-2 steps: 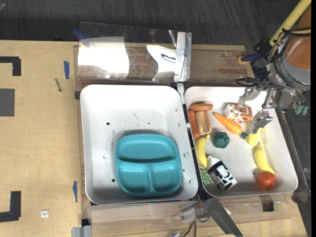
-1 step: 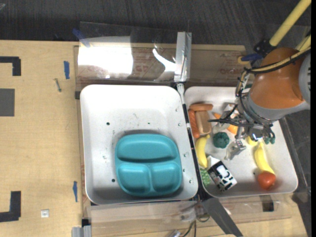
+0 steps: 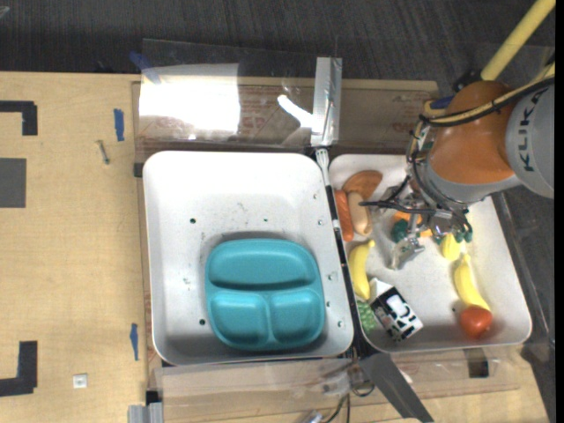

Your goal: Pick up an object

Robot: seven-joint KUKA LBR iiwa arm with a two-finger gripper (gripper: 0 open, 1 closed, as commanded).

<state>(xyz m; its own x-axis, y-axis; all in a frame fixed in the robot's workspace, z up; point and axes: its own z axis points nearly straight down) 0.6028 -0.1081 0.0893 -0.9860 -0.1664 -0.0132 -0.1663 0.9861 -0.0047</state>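
The pincer (image 3: pixel 407 247) hangs low in the right bin (image 3: pixel 511 324) among crowded toys — I cannot tell its grip — so it might bump the banana (image 3: pixel 360 271) and grab nothing.

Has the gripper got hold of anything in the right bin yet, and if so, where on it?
Cannot be told. The gripper is low in the right bin among small items, between two bananas, but the clutter hides any hold.

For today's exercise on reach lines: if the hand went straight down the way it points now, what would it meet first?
Probably the small green object under the hand in the right bin; beyond it, the bin floor. Depth is hard to judge from this slanted view, so this is a best guess.
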